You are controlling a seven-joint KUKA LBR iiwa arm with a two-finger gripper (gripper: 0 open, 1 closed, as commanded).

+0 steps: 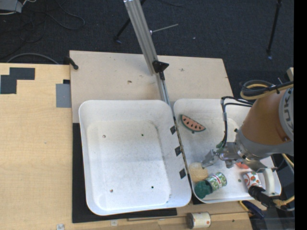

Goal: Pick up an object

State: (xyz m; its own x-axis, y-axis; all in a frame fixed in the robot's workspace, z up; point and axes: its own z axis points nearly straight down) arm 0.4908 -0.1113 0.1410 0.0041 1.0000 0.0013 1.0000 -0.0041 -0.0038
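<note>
While the end effector [217, 156] was lowered into the right bin [211, 110], its finger state could not be told. A green-capped can [211, 183] lay at its six o'clock, a tan lump [196, 170] just beside. Both could be nudged apart by a misaligned descent.

Partial letters "UK" on the arm [287, 110].
</note>
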